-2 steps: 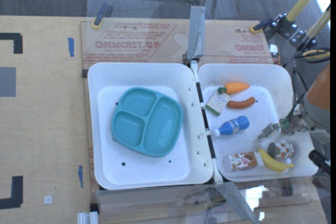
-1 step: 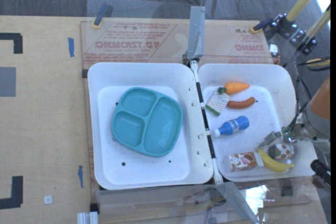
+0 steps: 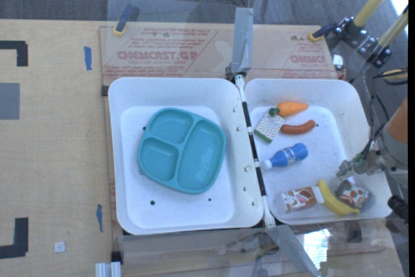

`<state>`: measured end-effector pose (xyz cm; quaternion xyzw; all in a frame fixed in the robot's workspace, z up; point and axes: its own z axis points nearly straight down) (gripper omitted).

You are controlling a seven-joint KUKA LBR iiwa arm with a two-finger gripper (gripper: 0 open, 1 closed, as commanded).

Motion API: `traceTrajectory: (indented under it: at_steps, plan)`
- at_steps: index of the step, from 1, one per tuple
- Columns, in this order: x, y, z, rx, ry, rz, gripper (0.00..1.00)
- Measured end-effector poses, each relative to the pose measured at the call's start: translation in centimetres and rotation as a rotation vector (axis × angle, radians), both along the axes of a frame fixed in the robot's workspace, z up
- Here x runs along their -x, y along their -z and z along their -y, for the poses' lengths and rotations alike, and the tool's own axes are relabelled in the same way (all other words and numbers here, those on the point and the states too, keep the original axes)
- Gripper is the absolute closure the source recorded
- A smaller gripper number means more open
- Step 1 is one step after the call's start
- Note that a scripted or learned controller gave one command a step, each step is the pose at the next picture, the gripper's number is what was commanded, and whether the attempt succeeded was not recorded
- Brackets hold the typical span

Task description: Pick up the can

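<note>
Camera view gives me the can (image 3: 353, 194) lying near the front right corner of the right bin (image 3: 337, 93): a short tin with a patterned label in reds, whites and darks, too small for me to read. It is hemmed in. The yellow banana (image 3: 335, 199) curves along its left and front side, touching or nearly so, and just beyond the banana lies a small carton (image 3: 299, 198) with a red and white print. The bin's right wall and front rim run close by the can, so open room there is scant. Toward the middle of the bin I see bare white floor, with a blue bottle (image 3: 284, 157) lying on its side, and farther back a sausage (image 3: 297, 127), a carrot (image 3: 291, 108) and a small green and white packet (image 3: 267, 127). The left bin (image 3: 126, 159) carries a teal divided plate (image 3: 182, 150) with free floor all round it. Both bins sit on the pale wooden surface (image 3: 52, 159). My arm (image 3: 397, 133) comes in at the right edge, low over the right bin's right wall, and the pincer (image 3: 355, 167) hangs just behind the can, a little above it in the picture. It has nothing visibly between its fingers; I cannot tell how far apart they stand, as the metalwork there is a blur.
</note>
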<state>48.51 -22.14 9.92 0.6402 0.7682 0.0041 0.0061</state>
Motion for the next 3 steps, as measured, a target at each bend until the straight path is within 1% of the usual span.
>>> traceTrajectory:
  at_steps: [1, 2, 3]
  plan:
    - [0.0, 0.0, -0.2, -0.004, -0.002, -0.002, 0.0]
    - [-10.1, -0.5, -0.2, -0.001, -0.015, -0.012, 0.0]
    - [-13.2, 1.2, -5.0, 0.0, 0.223, -0.009, 0.0]
